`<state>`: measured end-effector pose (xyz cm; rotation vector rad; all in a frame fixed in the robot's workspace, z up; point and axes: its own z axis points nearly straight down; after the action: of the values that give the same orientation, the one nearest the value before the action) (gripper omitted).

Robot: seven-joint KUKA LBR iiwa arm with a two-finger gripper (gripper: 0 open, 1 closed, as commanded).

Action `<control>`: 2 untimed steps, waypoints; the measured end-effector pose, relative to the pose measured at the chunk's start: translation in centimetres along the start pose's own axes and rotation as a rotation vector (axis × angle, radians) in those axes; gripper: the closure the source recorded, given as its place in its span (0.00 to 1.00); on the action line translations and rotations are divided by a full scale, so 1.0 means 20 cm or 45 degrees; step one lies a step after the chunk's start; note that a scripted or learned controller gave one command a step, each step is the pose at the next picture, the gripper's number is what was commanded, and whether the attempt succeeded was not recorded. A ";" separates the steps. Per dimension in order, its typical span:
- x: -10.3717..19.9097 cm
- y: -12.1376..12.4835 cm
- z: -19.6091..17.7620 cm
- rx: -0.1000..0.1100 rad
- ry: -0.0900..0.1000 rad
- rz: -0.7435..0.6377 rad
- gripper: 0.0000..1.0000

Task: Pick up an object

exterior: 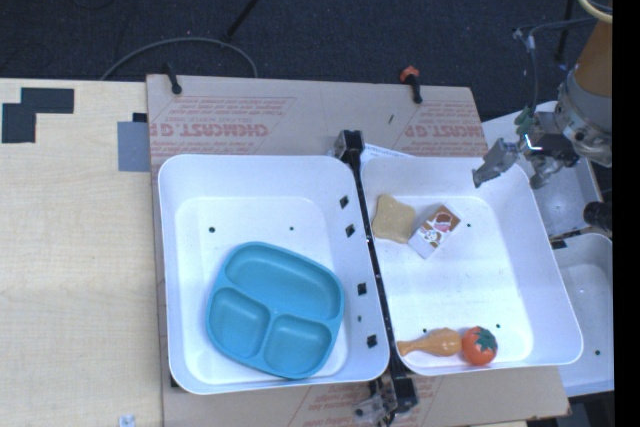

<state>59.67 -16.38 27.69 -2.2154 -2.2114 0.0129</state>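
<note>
In the right bin (520, 265) lie a tan slice of bread (393, 218), a small white and brown carton (436, 230) beside it, an orange drumstick (432, 345) and a red tomato (480, 345) near the front wall. A blue divided plate (275, 308) rests in the left bin (190, 215). My gripper (518, 165) hangs over the right bin's far right corner, above and to the right of the carton. Its fingers are spread apart and hold nothing.
A black divider (362, 255) runs between the two bins. Both bins sit on a cardboard sheet (250, 120) with clamps at its back edge. The grey arm with its orange band (600, 65) stands at the far right.
</note>
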 end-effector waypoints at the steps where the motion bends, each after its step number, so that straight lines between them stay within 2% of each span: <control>1: 0.00 0.01 -0.04 -0.014 -0.002 -0.003 0.00; 2: -0.02 0.03 0.19 -0.010 -0.002 -0.002 0.00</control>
<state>60.28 -16.87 23.79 -2.2181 -2.2181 0.0060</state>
